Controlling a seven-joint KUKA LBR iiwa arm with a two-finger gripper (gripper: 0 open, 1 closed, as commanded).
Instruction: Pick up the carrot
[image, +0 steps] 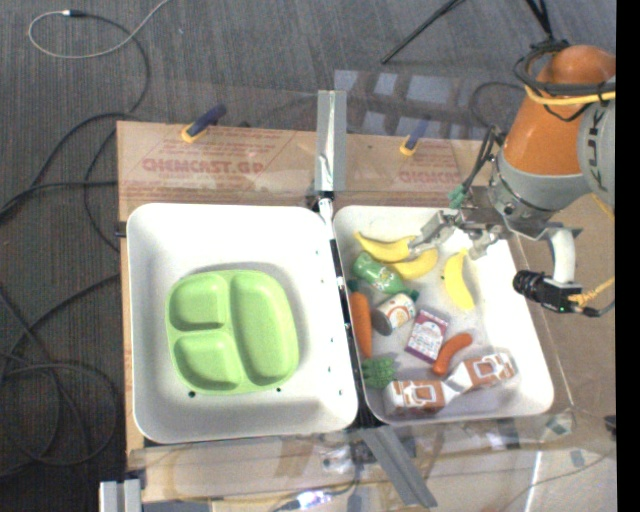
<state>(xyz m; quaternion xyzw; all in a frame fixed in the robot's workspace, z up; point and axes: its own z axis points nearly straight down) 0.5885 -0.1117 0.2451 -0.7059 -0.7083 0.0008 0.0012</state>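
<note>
Left bin (150, 330): shallow, white; holds green tray (233, 328), three compartments, nothing in them. No part in the pick beyond sharing a wall with the neighbour.

Right bin (535, 350): crowded. Carrot (360, 322) at far left, lying lengthwise hard against the dividing wall, green top (377, 372) toward the near edge. Risk: little room for a finger on the wall side; likely to strike the rim or skid off the taper.

Just beside carrot: green bottle (371, 270) near its far end, small jar (396, 311) to its right, close or touching, not clear which. Risk: a wide approach nudging these, or closing on the jar instead.

Further right: two bananas, one curved at the far side (398, 249), one (459, 283) upright near centre; purple carton (428, 336); red sausage (452, 352), similar in shape and colour to the carrot, so a mistaken target possible; two brown-and-white packs (416, 396) (485, 370) along the near wall.

End effector (455, 232): above the far side of right bin, over the bananas, well apart from carrot. Fingers spread, nothing between them. Risk: descent from here landing on a banana; needs a shift left toward the wall first.

Worktop (160, 165): brown board under both bins.
</note>
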